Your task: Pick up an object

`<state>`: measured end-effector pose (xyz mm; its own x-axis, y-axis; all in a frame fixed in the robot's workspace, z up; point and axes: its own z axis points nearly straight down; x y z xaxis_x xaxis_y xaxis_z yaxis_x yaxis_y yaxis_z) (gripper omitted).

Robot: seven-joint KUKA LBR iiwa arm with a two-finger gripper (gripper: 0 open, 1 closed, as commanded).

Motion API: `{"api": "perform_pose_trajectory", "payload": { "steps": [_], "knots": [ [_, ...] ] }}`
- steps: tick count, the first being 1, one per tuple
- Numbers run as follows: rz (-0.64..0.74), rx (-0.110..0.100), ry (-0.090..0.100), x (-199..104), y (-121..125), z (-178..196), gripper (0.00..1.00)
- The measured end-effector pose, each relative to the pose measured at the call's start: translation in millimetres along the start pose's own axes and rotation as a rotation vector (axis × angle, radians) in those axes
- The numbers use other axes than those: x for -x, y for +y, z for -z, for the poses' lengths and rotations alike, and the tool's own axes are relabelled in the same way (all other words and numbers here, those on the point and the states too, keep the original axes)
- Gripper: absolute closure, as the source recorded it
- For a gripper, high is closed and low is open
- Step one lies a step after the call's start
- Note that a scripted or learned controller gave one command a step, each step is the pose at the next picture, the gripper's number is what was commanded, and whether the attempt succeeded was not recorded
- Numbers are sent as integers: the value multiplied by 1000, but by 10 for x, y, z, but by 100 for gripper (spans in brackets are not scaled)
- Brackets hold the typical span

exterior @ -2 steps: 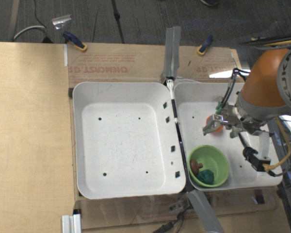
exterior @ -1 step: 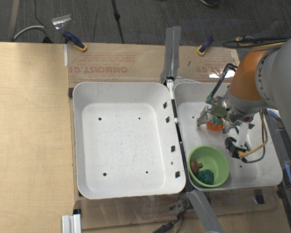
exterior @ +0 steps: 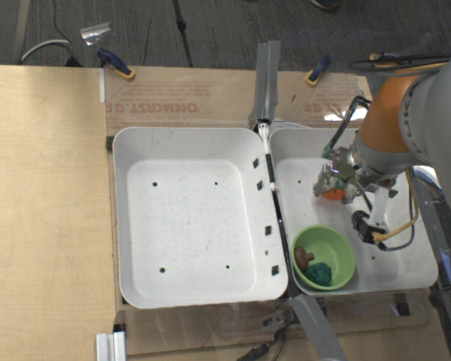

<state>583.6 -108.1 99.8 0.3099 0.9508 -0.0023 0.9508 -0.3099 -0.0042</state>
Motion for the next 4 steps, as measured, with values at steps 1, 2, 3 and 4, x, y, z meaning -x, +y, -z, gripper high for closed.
{"api": "perform_pose_trajectory", "payload": {
  "steps": [1, 2, 3, 4],
  "knots": [
    [234, 2, 1, 889, -322, -88, 100],
    [187, 6, 0, 991, -283, 1422, 100],
    [213, 3, 1, 992, -575, 1605, 100],
    [107, 3, 2, 594, -924, -92, 100]
  ]
}}
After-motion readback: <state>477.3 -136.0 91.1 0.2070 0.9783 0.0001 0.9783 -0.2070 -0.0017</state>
